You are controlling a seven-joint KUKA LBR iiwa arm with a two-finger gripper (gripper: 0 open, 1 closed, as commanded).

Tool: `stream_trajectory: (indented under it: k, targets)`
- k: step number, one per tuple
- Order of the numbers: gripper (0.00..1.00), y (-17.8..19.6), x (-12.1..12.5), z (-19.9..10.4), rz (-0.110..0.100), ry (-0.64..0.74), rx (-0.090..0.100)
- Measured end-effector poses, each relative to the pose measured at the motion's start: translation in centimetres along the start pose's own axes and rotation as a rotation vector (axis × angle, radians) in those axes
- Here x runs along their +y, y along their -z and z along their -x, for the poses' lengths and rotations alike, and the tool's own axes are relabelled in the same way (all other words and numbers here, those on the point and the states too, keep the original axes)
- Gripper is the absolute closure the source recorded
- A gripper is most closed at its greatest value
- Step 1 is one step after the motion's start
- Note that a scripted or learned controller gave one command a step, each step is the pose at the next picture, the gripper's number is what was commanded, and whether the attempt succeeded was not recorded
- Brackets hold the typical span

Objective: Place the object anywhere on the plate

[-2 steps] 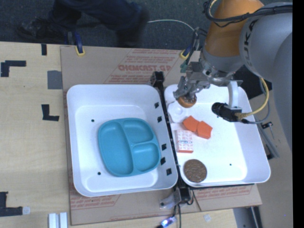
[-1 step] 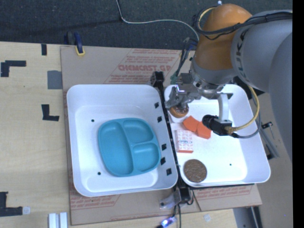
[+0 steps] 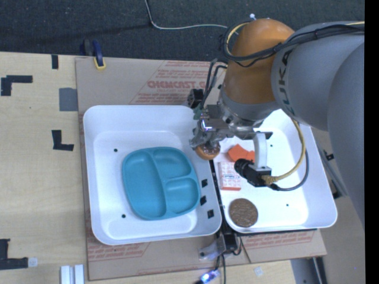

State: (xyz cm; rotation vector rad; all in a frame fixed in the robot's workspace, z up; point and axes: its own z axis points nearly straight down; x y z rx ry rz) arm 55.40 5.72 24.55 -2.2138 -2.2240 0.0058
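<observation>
Wooden bench [image 3: 35,176] with black tape marks, topped by a brown cardboard sheet [image 3: 160,84], dark floor beyond at twelve o'clock. Nearest the camera, at five o'clock in the right bin [image 3: 308,215]: a round brown cookie-like disc [image 3: 243,212], lying flat on the white floor. Just above it, a small red-and-white packet [image 3: 229,176], flat, close to the bin's left wall. Beside that at three o'clock, a black fitting [image 3: 253,174] with a tan hose looping off toward four o'clock. In the left bin [image 3: 98,158], the blue divided plate [image 3: 160,182], three compartments, flat, nothing on it. Farther back, an orange piece [image 3: 241,153] lying in the right bin, partly under the arm. At the seam between the two bins, roughly one o'clock from the plate: the gripper [image 3: 206,149], pointing down, with a small round tan-brown object [image 3: 206,152] seemingly pinched at its tip, over the bin rims, short of the plate. Above and behind, the orange band and grey arm [image 3: 320,76] filling two o'clock.
</observation>
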Motion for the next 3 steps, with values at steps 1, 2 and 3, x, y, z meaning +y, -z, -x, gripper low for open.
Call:
stream_trajectory:
  k: [1, 2, 3]
  targets:
    - [1.0, -0.8, -3.1, -3.3, -0.001, 0.0, 0.0]
    - [1.0, -1.6, -4.7, -4.8, 0.0, -0.002, -0.001]
    - [0.0, -1.6, -4.7, -4.8, 0.001, -0.002, 0.0]
